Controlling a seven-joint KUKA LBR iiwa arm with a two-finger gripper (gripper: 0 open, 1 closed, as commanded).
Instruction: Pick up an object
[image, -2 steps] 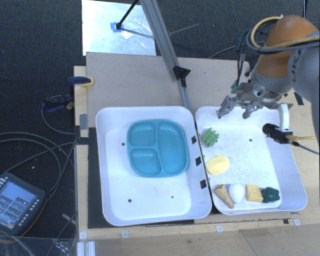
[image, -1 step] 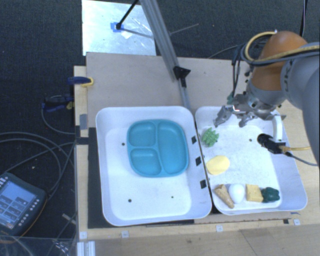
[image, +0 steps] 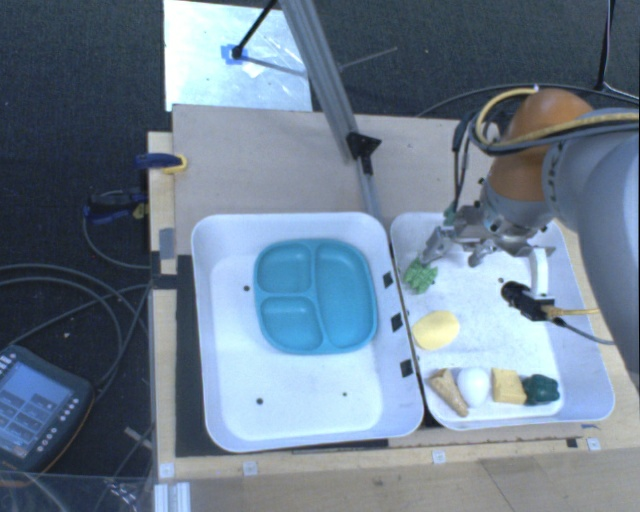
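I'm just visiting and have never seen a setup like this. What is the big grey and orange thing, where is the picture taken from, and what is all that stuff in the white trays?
The grey and orange thing is a robot arm reaching in from the right. At its end is its tool, the part meant for grasping; it hangs over the far end of the right bin. I cannot tell whether it holds anything.

The picture comes from one fixed camera above the bench, looking down at a slant.

The left bin holds a blue divided plate. The right bin holds small toy-like items: a green leafy piece near the tool, a yellow lump, and along the near edge a cone, a white egg shape, a yellow block and a dark green piece.
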